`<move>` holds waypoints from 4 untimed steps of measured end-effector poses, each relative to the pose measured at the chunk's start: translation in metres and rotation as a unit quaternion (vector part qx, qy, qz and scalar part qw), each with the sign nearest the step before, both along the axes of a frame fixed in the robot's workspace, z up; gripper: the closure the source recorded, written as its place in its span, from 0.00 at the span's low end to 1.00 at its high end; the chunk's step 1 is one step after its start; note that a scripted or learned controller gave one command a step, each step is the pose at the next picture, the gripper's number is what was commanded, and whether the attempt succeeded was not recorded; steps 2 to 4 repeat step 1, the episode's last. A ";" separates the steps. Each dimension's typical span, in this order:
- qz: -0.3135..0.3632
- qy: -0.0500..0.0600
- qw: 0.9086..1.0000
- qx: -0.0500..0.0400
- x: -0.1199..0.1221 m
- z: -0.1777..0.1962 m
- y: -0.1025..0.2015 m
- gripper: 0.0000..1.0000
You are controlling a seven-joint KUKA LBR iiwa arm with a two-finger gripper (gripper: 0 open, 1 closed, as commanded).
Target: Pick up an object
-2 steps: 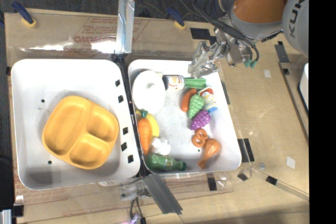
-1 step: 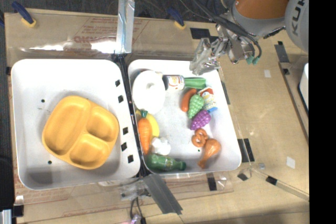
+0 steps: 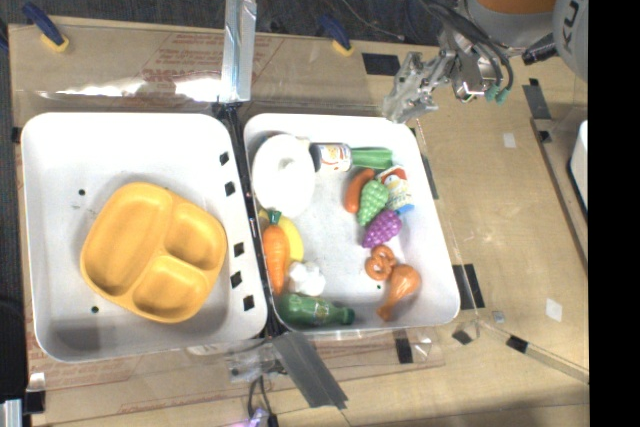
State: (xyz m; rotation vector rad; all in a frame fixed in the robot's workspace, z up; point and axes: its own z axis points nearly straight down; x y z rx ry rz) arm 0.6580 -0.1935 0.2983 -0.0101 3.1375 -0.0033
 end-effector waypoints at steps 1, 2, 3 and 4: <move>0.100 0.003 0.995 0.002 -0.073 -0.072 0.046 1.00; 0.100 0.003 0.995 0.002 -0.073 -0.072 0.046 1.00; 0.100 0.003 0.995 0.002 -0.073 -0.072 0.046 1.00; 0.100 0.003 0.995 0.002 -0.073 -0.072 0.046 1.00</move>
